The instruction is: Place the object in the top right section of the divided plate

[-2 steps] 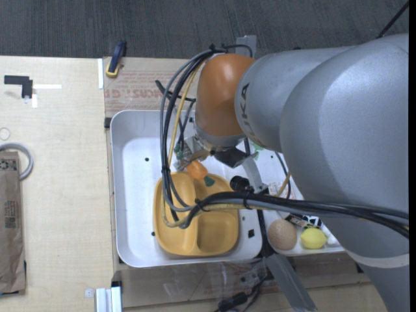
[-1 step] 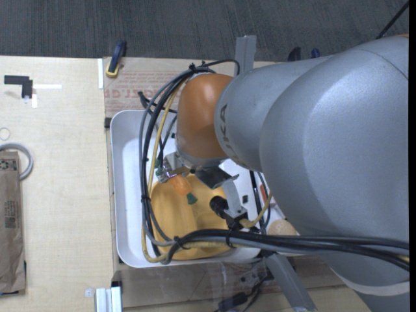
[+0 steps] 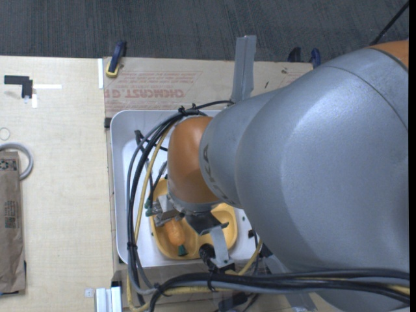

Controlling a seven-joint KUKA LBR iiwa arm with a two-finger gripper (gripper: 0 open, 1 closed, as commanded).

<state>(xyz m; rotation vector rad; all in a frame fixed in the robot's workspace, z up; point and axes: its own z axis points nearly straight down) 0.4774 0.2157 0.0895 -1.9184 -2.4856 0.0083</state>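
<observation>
A yellow divided plate (image 3: 225,217) lies in the near part of the white bin (image 3: 117,174), mostly covered by my arm. A small orange object (image 3: 174,234) with a green bit (image 3: 182,248) beside it rests in the plate's left section as seen here. My gripper (image 3: 190,225) hangs directly over the plate, just right of the orange object and close to it. The wrist and its orange band (image 3: 185,161) hide the plate's far sections and its dividers.
The big grey arm fills the right half of the view and hides the second bin. Black cables (image 3: 135,194) loop down the bin's left side. A cardboard sheet (image 3: 156,86) with a blue-yellow clamp (image 3: 116,58) lies behind the bin. A brown bag (image 3: 10,220) sits far left.
</observation>
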